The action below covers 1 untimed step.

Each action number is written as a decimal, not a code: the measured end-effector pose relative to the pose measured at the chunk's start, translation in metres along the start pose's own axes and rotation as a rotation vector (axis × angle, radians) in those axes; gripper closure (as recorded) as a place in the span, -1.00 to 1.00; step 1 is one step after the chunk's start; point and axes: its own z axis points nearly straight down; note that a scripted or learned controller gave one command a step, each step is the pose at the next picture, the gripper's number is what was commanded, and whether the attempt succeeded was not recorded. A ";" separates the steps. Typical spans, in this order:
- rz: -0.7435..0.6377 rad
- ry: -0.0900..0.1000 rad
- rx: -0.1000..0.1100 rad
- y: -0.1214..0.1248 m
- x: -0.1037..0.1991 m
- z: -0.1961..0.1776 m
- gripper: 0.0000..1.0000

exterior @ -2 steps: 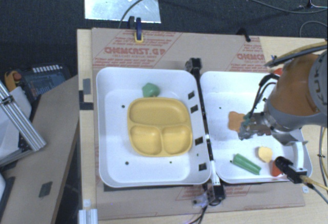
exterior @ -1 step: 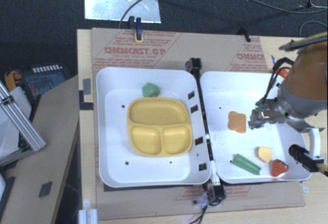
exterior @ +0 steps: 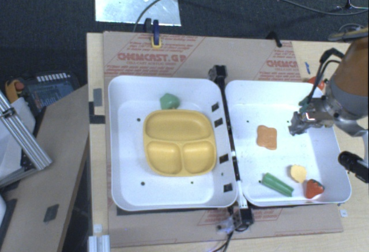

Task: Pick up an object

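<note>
- Two white bins sit side by side on the bench: the left bin [exterior: 124, 130] and the right bin [exterior: 248, 101], their inner walls touching along the middle.
- The grey arm [exterior: 349, 81] with its orange band enters over the right bin's right edge, toward the far corner.
- A yellow divided tray [exterior: 179, 141] with three compartments lies in the middle of the left bin.
- The gripper [exterior: 300, 123] hangs above the right bin's floor near the right wall; whether its grip is wide or narrow cannot be told, and no object shows between its tips.
- An orange flat piece [exterior: 267, 137] lies near the centre of the right bin, just left of the gripper and apart from it.
- A green long piece [exterior: 276, 184] lies by the near edge of the right bin.
- A green lump [exterior: 169, 101] rests just beyond the tray's far edge.
- A red piece [exterior: 313, 188] sits in the near right corner of the right bin.
- A yellow round piece [exterior: 298, 173] lies just beside the red one.
</note>
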 end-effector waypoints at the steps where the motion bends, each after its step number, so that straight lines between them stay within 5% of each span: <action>1: -0.004 0.002 0.006 0.013 0.044 0.010 1.00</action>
